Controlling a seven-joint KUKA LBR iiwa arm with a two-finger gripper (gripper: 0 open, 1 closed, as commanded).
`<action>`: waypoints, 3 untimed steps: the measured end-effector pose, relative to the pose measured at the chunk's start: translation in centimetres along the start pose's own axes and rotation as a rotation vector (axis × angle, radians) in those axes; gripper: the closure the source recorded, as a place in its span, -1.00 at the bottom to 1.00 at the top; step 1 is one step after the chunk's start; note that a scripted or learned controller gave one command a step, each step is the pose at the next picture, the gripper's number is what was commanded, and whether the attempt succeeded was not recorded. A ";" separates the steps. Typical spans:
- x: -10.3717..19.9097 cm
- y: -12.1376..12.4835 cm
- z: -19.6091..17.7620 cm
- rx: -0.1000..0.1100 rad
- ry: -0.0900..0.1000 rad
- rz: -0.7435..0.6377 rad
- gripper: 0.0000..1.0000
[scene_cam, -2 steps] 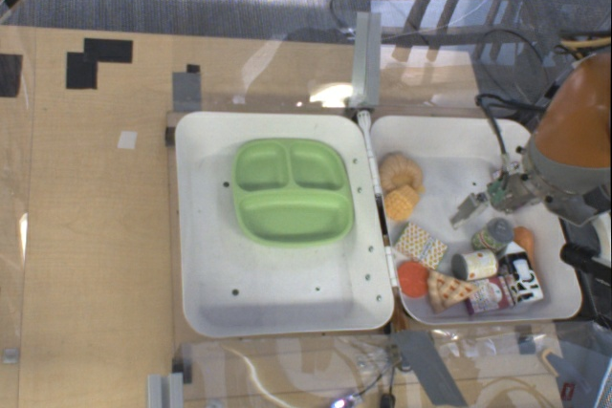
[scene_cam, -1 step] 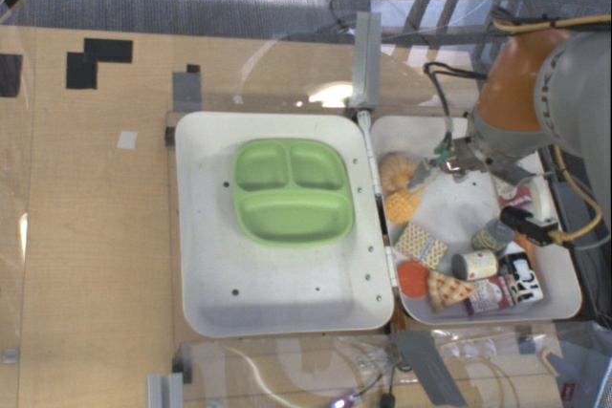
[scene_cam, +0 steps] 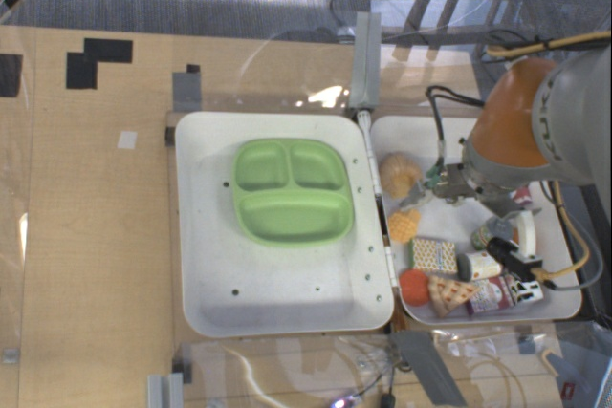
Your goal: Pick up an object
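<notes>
Left of frame: bare wooden bench with black square marks at upper left. Grey floor along the top edge, crossed by bands of light.

Centre: left bin holds one green divided plate, lying flat, compartments bare.

Right of centre: right bin holds the candidate objects. Against its left wall, top to bottom: a tan bread roll, a yellow waffle-like piece, a patterned cracker box, a red round item. Beside that, a pizza slice and a small bottle near the bottom rim.

Right: arm reaches in over the upper right bin; gripper sits low, just beside the bread roll. Cannot tell from this angle whether it is spread or closed, and nothing is seen between its tips.

Progress, judged: nothing lifted yet; all items rest in the bin. Grasp and raise remain. Roll looks the nearest target.
</notes>
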State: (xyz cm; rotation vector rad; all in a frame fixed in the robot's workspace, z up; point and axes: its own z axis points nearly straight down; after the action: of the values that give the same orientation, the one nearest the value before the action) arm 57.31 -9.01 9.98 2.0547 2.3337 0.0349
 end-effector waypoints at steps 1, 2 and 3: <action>-0.7 6.6 1.2 0.025 0.003 0.061 -1.00; -0.5 7.0 -0.1 0.017 0.004 0.052 1.00; -6.5 3.5 1.3 0.028 0.004 0.089 1.00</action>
State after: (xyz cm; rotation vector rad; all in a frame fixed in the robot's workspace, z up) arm 61.69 -14.97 8.92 2.1722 2.2562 0.0082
